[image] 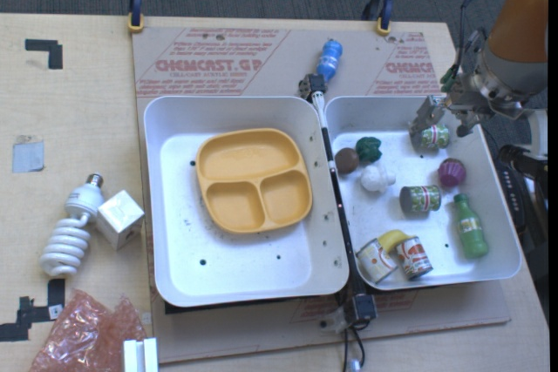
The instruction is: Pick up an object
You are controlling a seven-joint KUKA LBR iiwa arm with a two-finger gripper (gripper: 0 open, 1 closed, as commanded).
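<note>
The right bin (506, 187) holds several small items. A small green-labelled can (433, 136) sits at the bin's back right, directly under my gripper (446, 119), which hangs over that corner and looks to be touching it. Another green-labelled can (420, 199) lies on its side mid-bin. Around it are a purple onion-like ball (451, 172), a green bottle (471, 228), a white lump (377, 179), a brown ball (347, 159) and a dark green piece (369, 147). At the front lie a banana (392, 238) and two red-and-white cans (415, 258).
The left bin (166, 187) holds a yellow divided plate (254, 180). A blue bottle (329, 59) lies on the board behind the bins. Left of the bins are a spiral light bulb (70, 231), a white cube (120, 216) and a red mesh bag (87, 331). Cables hang at the right.
</note>
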